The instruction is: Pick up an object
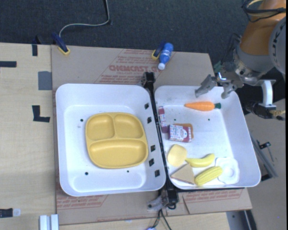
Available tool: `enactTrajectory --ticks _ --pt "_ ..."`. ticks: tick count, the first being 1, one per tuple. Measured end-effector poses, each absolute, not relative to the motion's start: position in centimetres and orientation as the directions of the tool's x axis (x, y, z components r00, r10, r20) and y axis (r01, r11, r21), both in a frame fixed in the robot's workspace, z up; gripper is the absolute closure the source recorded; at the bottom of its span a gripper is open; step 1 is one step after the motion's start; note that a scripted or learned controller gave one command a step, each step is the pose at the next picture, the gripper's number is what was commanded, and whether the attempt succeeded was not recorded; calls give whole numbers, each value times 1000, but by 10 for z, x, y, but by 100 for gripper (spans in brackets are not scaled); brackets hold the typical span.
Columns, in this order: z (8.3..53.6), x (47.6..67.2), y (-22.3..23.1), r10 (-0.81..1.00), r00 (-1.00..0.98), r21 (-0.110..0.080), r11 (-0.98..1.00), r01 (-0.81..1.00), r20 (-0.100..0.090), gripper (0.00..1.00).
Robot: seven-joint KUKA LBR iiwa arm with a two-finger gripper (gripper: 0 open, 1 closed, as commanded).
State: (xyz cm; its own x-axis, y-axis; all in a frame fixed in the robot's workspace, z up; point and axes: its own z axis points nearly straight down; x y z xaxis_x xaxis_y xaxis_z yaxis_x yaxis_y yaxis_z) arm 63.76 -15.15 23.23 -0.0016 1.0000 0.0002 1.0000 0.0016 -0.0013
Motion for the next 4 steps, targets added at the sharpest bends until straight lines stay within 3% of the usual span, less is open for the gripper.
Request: enactTrajectory --ticks 1,2,3,4 --pt "87 642 -188 1000 -1 3 1 1000 -2 0" --pt "85 666 -147 1000 0 -12 0 1000 0 0" --pt "92 662 -151 1000 0 -32 0 999 -3 100" --pt "93 664 -151 1000 0 -22 0 1000 -5 0"
